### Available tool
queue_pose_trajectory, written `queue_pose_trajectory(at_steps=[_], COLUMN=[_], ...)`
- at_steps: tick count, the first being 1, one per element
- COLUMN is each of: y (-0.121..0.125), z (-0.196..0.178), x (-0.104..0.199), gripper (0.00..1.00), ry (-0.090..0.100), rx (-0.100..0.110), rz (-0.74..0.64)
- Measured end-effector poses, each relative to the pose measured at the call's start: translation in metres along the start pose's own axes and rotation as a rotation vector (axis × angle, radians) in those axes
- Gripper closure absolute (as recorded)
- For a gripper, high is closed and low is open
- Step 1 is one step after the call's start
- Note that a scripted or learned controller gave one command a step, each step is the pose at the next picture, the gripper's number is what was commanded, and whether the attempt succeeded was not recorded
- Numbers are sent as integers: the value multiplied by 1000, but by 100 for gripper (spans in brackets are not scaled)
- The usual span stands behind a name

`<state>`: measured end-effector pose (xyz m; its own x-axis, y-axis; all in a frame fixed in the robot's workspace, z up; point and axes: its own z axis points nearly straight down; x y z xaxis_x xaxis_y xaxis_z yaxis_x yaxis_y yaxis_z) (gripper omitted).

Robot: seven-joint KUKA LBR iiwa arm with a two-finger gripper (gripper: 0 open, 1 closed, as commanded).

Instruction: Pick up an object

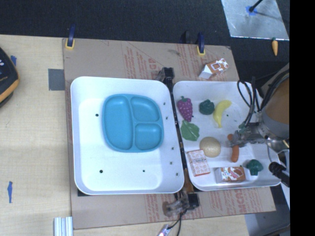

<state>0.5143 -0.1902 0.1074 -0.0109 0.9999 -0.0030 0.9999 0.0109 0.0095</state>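
The right white bin (197, 88) holds several toy foods. Purple grapes (185, 107), a dark green vegetable (206, 106) and a yellow banana (221, 112) lie along its far side. A green leaf (189, 130), a beige round piece (210, 146) and a red-and-white carton (198, 162) sit lower left. A flat carton (232, 173), an orange sausage (235, 154) and a green broccoli (254, 166) lie near the front right. My gripper (240, 137) hangs low over the bin's right side, just above the sausage's far end.
The left white bin (86, 146) carries a blue divided plate (133, 122). A small carton (214, 69) lies outside on the cardboard behind the right bin. Black cables (247, 100) loop over the right bin's far right corner.
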Motion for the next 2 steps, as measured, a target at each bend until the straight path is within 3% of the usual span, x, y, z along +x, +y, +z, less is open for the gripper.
queue_pose_trajectory(at_steps=[1, 2], y=[18, 85], z=[14, -85], x=[65, 113], gripper=[100, 100], ry=[3, 4], rx=[8, 10], rz=[3, 6])
